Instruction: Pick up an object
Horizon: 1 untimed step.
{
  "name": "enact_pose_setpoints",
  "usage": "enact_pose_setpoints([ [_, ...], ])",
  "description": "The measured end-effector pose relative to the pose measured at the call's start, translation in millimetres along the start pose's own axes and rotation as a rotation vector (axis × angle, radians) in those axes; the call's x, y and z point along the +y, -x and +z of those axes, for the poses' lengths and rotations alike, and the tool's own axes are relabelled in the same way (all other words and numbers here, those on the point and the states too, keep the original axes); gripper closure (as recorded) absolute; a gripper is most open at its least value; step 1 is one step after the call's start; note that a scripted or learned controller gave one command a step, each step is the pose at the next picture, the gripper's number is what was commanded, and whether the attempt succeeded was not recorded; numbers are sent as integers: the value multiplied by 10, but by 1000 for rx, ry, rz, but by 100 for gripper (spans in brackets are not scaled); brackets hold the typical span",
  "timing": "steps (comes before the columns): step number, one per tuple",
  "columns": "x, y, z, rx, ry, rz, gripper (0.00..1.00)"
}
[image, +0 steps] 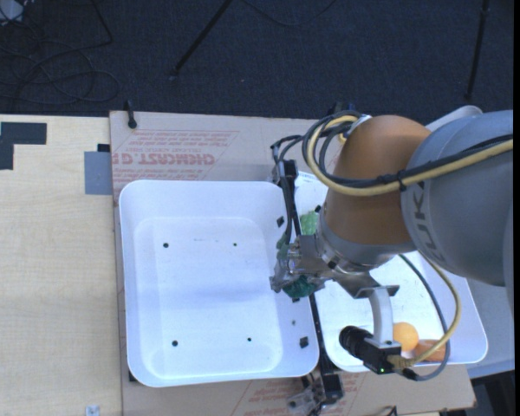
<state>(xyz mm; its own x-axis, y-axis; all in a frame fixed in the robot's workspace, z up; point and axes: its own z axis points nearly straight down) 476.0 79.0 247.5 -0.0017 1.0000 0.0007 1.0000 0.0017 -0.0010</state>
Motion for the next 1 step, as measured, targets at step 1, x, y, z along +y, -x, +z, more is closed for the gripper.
enact_pose_setpoints([
  [1,-7,-304,-158,0,-2,-2,100],
])
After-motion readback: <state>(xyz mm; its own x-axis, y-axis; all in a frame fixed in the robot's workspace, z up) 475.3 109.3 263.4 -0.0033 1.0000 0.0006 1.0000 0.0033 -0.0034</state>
